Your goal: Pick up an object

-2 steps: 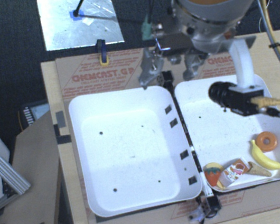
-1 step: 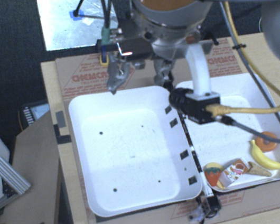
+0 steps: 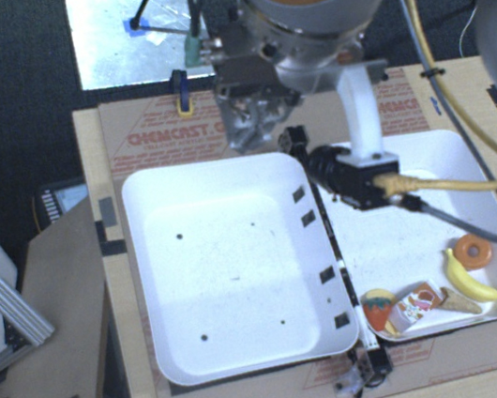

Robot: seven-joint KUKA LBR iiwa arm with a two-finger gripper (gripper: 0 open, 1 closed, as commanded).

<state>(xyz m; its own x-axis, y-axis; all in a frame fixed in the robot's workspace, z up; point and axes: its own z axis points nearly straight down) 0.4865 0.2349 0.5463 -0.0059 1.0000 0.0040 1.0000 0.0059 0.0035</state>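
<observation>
Leftmost sits the shallow white plastic left bin (image 3: pixel 233 272). Just beyond its far right corner hangs the grey metal two-finger gripper (image 3: pixel 251 131) — too blurred to tell how its jaws stand, or whether anything is between them. Rightward, the matching white right bin (image 3: pixel 491 198) holds, in its near right corner, a red-and-white packet (image 3: pixel 411 308), a curved yellow banana (image 3: pixel 467 278) and a small orange ring-shaped toy (image 3: pixel 473 251) — well apart from the gripper.
</observation>
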